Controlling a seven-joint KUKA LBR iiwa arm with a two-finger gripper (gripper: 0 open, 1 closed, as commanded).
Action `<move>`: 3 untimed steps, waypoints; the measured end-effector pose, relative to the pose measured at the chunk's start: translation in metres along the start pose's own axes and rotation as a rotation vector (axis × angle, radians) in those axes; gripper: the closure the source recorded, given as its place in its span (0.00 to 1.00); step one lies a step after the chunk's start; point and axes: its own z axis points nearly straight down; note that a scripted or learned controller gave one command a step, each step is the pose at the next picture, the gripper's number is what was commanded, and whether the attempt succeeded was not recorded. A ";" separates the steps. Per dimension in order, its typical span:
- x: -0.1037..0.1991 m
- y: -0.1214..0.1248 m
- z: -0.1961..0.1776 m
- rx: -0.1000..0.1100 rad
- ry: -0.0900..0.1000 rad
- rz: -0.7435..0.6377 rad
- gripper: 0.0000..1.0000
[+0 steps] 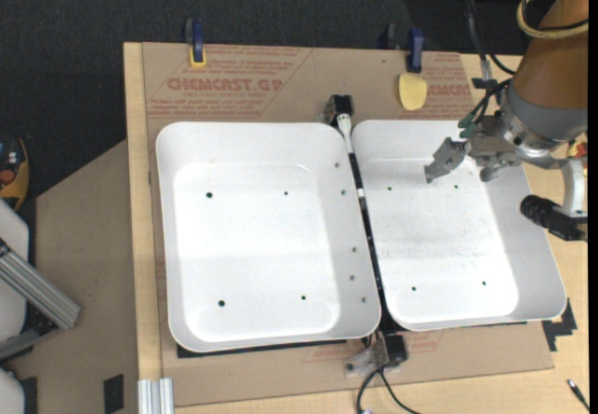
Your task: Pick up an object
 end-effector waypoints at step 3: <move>0.082 -0.032 -0.188 -0.006 -0.001 -0.002 1.00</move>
